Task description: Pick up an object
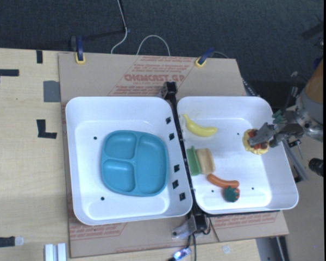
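My gripper (262,135) reaches in from the right over the right side of the right bin (236,105). Directly under its tip sits a small yellow and red toy (255,147), touching or nearly touching it. A yellow banana (199,127) lies in the bin's back left part. A green and tan sandwich-like block (200,160) rests beside the bin's left wall. An orange carrot (221,180) with a green and red piece (231,194) at its end lies near the front.
The left bin (81,113) holds a blue divided plate (134,162). Black clips (170,90) join the two bins along the middle. Both bins stand on a cardboard sheet (152,72) on the wooden bench.
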You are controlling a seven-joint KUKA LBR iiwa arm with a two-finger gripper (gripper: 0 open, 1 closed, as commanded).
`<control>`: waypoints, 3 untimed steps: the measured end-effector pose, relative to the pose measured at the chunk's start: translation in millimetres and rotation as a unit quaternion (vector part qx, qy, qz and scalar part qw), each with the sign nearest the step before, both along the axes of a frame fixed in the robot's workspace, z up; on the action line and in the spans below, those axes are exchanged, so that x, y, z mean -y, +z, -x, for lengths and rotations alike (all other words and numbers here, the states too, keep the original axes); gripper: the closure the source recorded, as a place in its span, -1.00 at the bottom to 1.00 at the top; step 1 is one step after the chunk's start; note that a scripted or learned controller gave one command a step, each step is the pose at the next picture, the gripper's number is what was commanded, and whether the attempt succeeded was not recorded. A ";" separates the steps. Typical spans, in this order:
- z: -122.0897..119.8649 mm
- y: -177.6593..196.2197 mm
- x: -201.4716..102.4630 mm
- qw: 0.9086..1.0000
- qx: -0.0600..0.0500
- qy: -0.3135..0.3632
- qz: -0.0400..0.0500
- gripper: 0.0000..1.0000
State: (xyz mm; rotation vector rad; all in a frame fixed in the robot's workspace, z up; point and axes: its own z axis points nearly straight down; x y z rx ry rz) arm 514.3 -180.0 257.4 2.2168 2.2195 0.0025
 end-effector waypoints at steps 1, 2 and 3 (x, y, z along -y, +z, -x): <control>5.0 5.3 -51.2 1.000 -0.002 0.002 -0.002 1.00; 7.6 7.9 -99.4 1.000 -0.003 0.003 -0.002 1.00; 0.8 2.1 -154.3 1.000 -0.003 0.003 -0.002 1.00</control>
